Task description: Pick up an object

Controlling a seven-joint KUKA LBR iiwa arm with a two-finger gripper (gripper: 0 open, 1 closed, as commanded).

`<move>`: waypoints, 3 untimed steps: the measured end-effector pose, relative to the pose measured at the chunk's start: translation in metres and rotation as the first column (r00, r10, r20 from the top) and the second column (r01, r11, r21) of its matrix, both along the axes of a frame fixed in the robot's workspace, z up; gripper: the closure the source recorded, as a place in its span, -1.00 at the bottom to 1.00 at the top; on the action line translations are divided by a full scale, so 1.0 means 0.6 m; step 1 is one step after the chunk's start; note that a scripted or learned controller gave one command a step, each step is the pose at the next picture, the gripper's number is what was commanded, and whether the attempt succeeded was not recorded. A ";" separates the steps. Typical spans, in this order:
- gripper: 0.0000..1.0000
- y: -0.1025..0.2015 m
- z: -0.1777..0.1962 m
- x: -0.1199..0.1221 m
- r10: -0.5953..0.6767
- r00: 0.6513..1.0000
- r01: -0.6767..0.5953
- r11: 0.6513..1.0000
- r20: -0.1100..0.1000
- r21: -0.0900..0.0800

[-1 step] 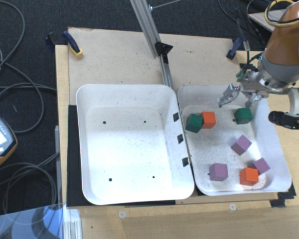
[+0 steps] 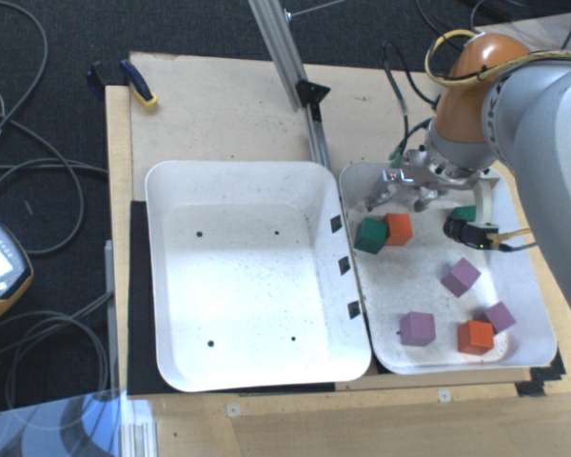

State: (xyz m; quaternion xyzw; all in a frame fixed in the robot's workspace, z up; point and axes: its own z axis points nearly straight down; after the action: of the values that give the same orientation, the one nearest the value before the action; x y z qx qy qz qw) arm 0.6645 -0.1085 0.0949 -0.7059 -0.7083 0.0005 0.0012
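While the gripper (image 2: 406, 187) hangs low over the far end of the right bin (image 2: 528, 298), its metal parts are too jumbled and small from this angle to tell what state it is in, and no block can be seen caught in it. Just below it, near the bin's left wall, an orange block (image 2: 398, 228) and a green block (image 2: 370, 236) sit touching each other, the green one to the left. A second green block (image 2: 463, 214) lies to the right, under the wrist and partly behind a black fitting on the arm. Farther toward the near end are a purple block (image 2: 460, 276), another purple block (image 2: 417, 327), a second orange block (image 2: 476, 336), and a third purple block (image 2: 500, 315) just beside that orange one. The left bin (image 2: 171, 193) lies alongside. Judging by position, the touching orange and green pair is the likeliest target, and that is the hazard: a descent landing on the seam between them could push both aside or pin one against the bin wall rather than enclosing either. A grab from one corner could also let the block twist out as the arm lifts.
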 end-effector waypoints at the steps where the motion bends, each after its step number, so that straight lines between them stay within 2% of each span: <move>1: -1.00 -0.003 0.009 0.000 -0.002 1.000 0.002 1.000 0.003 -0.001; 3: -1.00 -0.002 0.009 0.000 -0.001 1.000 0.001 1.000 0.002 -0.002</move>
State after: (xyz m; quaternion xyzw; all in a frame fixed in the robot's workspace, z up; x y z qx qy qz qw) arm 0.6646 -0.1100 0.1002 -0.7064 -0.7078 0.0002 -0.0002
